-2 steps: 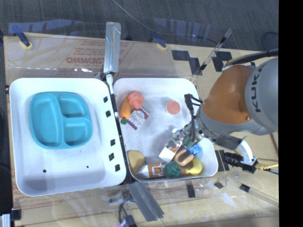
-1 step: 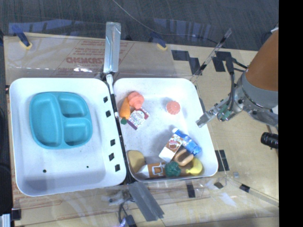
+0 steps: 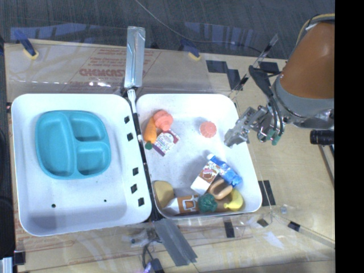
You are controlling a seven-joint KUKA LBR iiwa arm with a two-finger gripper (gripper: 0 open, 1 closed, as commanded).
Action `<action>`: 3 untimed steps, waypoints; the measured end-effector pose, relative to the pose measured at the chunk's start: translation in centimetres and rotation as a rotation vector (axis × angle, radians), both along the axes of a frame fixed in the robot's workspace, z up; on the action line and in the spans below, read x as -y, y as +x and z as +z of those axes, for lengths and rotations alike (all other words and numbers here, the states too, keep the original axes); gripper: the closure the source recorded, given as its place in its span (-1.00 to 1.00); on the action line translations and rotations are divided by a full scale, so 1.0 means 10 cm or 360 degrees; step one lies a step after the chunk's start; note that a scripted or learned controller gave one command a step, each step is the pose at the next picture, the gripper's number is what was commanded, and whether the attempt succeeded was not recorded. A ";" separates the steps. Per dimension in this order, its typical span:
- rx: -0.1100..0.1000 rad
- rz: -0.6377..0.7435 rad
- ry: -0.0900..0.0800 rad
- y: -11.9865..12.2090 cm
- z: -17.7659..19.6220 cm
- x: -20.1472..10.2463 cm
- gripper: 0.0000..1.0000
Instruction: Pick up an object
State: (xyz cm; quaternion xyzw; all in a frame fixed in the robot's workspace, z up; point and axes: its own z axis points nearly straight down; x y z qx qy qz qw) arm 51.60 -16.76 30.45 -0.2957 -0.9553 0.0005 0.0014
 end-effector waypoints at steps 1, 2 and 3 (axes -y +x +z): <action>-0.0019 0.0026 0.0006 0.08 -1.00 0.23 1.00; -0.0005 0.0026 0.0002 0.10 -0.96 0.23 -1.00; 0.0041 -0.0227 -0.0005 -0.24 -1.88 0.40 -1.00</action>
